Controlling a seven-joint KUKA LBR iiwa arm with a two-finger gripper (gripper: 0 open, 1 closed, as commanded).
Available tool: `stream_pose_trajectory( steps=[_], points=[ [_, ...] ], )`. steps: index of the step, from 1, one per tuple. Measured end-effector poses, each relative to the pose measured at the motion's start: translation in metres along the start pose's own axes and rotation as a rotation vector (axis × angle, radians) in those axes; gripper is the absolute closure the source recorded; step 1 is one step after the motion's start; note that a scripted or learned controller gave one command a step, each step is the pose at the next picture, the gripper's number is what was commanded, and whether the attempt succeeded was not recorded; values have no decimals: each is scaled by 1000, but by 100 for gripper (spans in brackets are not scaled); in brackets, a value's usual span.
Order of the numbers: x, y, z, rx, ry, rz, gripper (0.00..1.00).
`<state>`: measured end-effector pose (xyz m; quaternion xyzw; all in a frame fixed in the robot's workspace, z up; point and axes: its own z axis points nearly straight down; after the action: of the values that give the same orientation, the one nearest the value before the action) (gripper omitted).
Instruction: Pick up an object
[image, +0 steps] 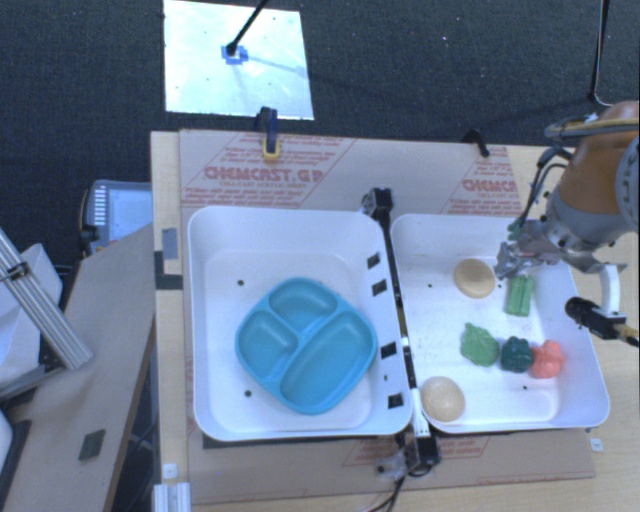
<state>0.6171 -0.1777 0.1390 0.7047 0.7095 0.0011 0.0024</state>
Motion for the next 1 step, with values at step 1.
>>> stream_pose_trajectory(
  steps=[1],
  points=[
    [10,3,-53,-2,0,1,100]
  ],
)
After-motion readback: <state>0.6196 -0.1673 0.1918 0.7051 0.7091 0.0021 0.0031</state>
